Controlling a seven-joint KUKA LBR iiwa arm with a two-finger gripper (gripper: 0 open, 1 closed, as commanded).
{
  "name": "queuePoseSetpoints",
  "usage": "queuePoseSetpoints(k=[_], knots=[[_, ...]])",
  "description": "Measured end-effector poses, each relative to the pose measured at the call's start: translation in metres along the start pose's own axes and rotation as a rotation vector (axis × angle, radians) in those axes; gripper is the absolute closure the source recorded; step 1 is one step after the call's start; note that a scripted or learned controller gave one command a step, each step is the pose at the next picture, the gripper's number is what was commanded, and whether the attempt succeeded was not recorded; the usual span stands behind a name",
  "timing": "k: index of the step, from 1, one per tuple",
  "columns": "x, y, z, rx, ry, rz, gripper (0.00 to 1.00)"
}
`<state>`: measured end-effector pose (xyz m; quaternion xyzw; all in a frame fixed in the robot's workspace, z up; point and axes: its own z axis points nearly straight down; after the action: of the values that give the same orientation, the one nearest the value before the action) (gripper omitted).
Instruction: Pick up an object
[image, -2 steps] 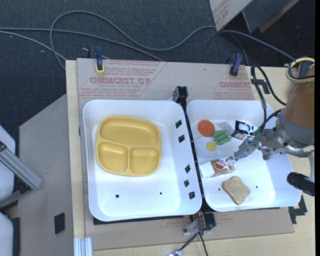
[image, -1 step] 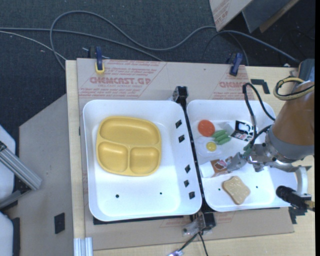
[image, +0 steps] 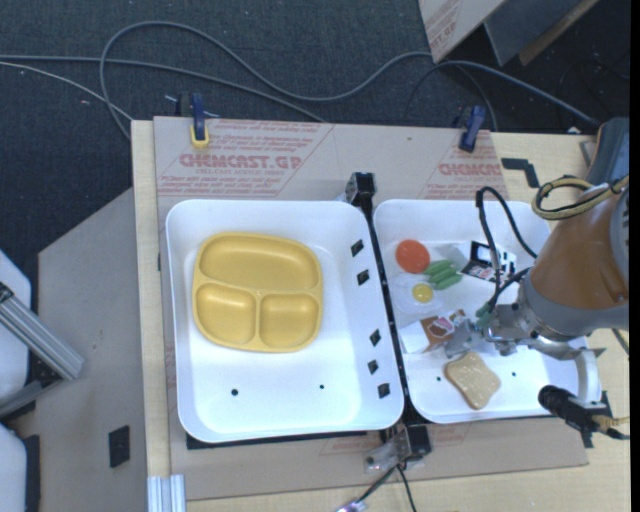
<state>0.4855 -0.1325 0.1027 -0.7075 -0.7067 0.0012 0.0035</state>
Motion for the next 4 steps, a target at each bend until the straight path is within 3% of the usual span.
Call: queuePoseSetpoints(k=[1,2,4], knots=[[0.001,0.0,0.019,-0.001,0.0,-0.001,0.0],[0.001,0.002,0.006,-0.011,-0.002,-0.001,1.0],[0.0,0.005,-0.101,-0.014,-0.005,-0.002,1.0]])
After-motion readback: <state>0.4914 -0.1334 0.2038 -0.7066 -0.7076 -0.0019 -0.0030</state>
